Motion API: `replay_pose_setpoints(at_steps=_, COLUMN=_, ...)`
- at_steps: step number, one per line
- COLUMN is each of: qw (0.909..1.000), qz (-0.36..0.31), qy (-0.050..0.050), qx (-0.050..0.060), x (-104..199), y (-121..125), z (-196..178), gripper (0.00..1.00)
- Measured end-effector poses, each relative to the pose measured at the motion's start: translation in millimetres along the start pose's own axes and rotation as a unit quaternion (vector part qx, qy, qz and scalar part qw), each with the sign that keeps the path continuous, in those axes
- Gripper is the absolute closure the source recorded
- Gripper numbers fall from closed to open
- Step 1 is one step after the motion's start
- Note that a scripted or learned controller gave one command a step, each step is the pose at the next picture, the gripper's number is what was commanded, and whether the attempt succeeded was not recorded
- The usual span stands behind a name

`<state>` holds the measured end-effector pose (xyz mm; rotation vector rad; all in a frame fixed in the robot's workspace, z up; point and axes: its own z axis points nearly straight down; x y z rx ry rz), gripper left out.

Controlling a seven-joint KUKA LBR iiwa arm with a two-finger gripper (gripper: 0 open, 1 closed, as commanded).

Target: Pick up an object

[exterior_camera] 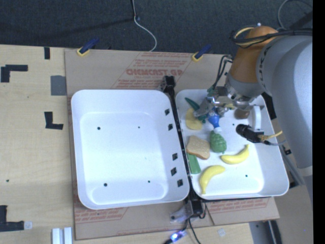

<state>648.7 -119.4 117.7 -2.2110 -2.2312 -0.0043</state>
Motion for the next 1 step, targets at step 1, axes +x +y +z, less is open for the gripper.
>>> replay_pose_setpoints(at_steps=1, qw=1.0, qz=0.0, qy=0.0, qx=-0.001, x=84.8, y=-11.2, z=-70.9, gripper=1.0)
